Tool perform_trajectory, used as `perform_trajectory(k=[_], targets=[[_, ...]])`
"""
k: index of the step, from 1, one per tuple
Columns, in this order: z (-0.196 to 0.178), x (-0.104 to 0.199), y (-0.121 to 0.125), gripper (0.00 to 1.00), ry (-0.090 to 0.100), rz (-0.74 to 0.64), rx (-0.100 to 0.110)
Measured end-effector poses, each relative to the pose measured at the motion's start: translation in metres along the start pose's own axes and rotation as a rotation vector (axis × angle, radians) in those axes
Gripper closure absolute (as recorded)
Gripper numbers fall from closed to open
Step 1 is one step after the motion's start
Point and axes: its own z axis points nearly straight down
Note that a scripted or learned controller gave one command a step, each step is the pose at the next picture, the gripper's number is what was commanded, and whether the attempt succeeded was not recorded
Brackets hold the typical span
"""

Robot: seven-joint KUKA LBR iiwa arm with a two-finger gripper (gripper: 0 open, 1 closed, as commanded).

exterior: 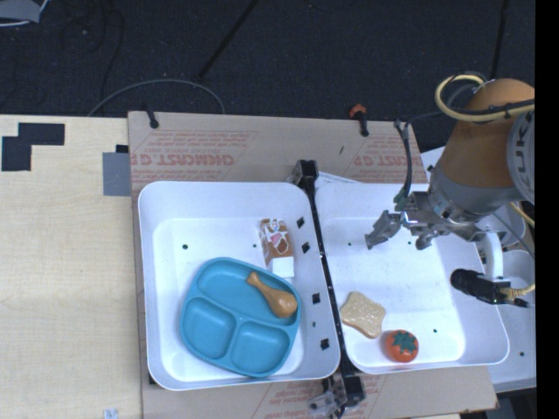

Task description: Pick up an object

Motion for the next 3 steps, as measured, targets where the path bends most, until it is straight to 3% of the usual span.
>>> perform_trajectory(k=[1, 3], targets=[[-0.006, 0.000, 0.003, 0.00, -0.001, -0.001, -0.012], [0.111, 0.005, 0.004, 0.00, -0.001, -0.001, -0.007]])
